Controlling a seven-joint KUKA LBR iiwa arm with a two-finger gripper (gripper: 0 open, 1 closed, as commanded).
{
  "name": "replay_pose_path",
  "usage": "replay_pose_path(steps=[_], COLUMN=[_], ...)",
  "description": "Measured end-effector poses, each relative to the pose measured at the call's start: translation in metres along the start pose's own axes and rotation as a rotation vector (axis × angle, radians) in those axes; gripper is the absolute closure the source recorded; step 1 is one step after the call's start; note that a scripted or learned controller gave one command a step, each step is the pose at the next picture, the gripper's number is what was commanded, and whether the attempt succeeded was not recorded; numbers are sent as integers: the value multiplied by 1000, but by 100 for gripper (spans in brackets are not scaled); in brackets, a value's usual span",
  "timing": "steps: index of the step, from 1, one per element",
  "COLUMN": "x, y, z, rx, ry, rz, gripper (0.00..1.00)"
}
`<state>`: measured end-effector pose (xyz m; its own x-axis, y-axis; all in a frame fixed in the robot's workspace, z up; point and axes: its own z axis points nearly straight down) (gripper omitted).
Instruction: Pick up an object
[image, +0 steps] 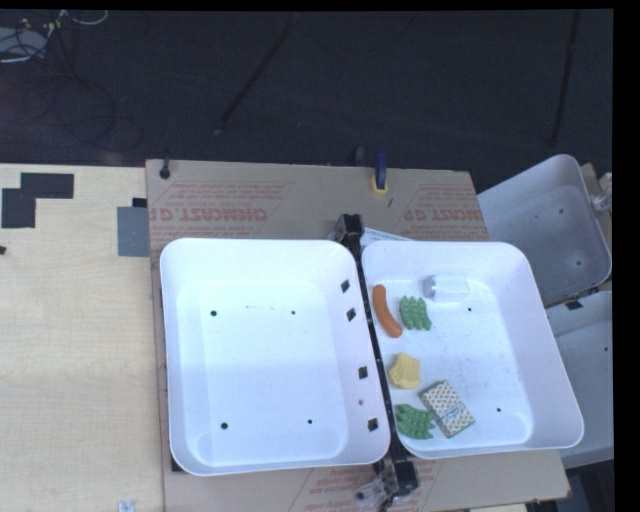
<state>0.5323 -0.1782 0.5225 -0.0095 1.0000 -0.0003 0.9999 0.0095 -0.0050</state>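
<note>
Nearest, a patterned box (447, 408) lies by the right bin's (545, 300) near edge; approach step pending, gripper state indeterminable.

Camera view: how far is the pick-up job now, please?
Nothing looks done yet. The orange sausage, two green pieces, yellow piece, patterned box and clear item all lie in the right bin. Nothing is in hand. The whole pick is left.
</note>
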Motion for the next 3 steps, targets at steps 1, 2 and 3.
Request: replay_pose_path(steps=[1,2,3], x=[1,1,2], y=[1,1,2], z=[-10,-9,-19], rx=[1,2,3], ry=[-1,0,-1], rz=[-7,-7,-14], gripper=[100,0,100])
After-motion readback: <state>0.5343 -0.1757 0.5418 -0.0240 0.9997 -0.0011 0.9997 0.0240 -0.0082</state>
